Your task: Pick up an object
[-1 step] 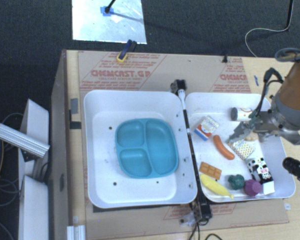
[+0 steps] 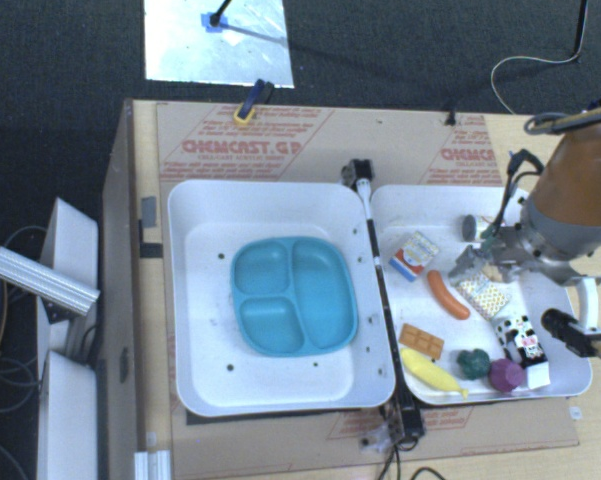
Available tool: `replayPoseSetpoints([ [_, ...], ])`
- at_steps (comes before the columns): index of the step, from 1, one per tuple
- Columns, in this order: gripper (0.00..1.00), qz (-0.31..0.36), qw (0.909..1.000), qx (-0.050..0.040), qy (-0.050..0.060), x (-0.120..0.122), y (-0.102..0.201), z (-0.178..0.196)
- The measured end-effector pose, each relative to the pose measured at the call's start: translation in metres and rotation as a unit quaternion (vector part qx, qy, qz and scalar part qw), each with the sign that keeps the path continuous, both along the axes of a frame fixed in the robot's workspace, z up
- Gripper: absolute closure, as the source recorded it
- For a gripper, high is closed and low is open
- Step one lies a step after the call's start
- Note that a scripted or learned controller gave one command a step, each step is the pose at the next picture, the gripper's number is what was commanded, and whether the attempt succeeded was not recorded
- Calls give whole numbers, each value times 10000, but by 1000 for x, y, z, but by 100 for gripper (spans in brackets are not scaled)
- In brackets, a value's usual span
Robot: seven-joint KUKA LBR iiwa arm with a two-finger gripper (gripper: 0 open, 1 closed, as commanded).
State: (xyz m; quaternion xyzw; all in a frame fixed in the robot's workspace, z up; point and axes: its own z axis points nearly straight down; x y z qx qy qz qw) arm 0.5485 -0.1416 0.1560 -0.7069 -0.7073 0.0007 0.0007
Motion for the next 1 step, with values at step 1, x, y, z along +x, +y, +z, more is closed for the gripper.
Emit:
replayPoseSetpoints([
  [1,0,9,10000,-13,-54,8,39,-68],
])
